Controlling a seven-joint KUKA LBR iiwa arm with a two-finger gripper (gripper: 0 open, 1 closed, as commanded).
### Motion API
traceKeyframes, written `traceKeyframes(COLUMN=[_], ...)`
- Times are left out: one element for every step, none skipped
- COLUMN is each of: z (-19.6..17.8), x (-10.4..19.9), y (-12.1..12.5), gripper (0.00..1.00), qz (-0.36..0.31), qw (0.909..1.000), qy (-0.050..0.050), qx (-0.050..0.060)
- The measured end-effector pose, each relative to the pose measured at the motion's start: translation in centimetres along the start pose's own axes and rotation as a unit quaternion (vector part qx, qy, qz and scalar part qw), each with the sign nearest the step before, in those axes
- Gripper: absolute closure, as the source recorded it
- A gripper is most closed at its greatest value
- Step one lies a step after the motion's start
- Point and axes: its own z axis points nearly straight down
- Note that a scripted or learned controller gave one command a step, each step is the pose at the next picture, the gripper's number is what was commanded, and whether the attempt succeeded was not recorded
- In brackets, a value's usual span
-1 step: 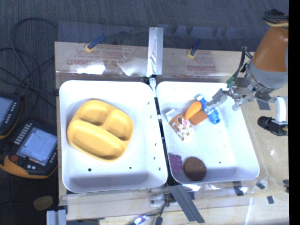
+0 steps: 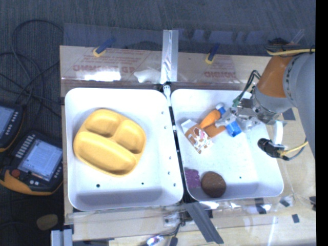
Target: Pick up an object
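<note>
1. Now, start at the near edge of the right bin (image 2: 256, 186). You see one brown round thing (image 2: 213, 183) there, and one small purple thing (image 2: 191, 177) just beside it on its left.
2. Look a bit farther in. You see one patterned box (image 2: 198, 138), one orange carrot-like thing (image 2: 209, 120) touching it, and one blue block (image 2: 233, 128) near the arm.
3. Look at the left bin (image 2: 82, 193). It has one big yellow thing (image 2: 109, 141) in the middle.
4. Look at the gripper (image 2: 237, 118). It sits low over the far part of the right bin, right by the blue block and the orange thing. You cannot tell how wide the jaws are, or if they have hold of anything. The grey wrist hides them.
5. I think the step in hand is the reach and the grab. Nothing looks lifted yet.
6. The next move needs the jaws to close on just one thing, then go straight up. The three things there are packed close, so a neighbour could get bumped.
7. Count the bins: two, side by side on the surface (image 2: 77, 65).
</note>
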Motion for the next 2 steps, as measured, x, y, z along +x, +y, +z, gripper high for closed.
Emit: traceKeyframes(z=[-0.9, -8.7], x=[0.1, 7.4], y=[-0.1, 2.0], gripper=[1.0, 1.0], qz=[-0.001, 0.08], qw=[1.0, 0.9968], qy=[0.0, -0.001], qx=[0.002, 0.005])
